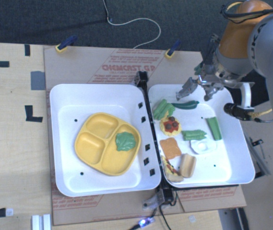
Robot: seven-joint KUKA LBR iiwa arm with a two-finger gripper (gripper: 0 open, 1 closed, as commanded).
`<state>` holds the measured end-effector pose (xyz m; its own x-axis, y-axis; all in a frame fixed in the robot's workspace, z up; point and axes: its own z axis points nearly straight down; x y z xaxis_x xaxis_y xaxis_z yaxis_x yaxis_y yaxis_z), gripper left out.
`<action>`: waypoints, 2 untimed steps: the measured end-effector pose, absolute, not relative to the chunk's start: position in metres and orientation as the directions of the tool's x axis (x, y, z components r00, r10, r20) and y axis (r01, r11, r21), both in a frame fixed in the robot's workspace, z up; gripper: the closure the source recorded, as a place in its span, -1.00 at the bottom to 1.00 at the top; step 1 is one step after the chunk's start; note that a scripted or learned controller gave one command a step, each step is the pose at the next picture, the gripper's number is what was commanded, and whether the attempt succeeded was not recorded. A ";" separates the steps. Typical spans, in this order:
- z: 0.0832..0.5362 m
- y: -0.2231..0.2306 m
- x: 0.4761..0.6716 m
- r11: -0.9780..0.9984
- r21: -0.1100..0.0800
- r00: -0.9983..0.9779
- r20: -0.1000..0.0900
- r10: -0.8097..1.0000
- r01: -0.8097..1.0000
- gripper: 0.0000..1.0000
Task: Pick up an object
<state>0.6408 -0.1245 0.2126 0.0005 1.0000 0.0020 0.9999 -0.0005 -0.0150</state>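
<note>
My gripper (198, 91) hangs over the back of the right bin (232, 169), its two fingers (187, 87) spread apart and open with nothing between them. Just below and in front of it lies a dark green bean pod (185, 105), apart from the fingers. Other toy foods lie in the same bin: light green pea pods (161, 108), a small pizza (170, 125), two green sticks (194, 134) (214, 127), a fried egg (201, 146), a toast slice (170, 148) and a bread roll (188, 165).
The left bin (62, 128) holds a yellow divided plate (98, 145) with a green leafy piece (125, 141) on it. A black divider (148, 123) runs between the bins. The arm's orange band (242, 30) rises at the right, and a cable (136, 23) lies behind.
</note>
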 end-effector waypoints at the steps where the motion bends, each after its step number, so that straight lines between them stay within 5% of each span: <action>1: 0.220 -0.125 0.644 0.002 -0.002 -0.002 0.000 1.000 1.000 -1.00; 2: 0.171 -0.120 0.652 0.004 -0.005 -0.004 -0.001 1.000 1.000 -1.00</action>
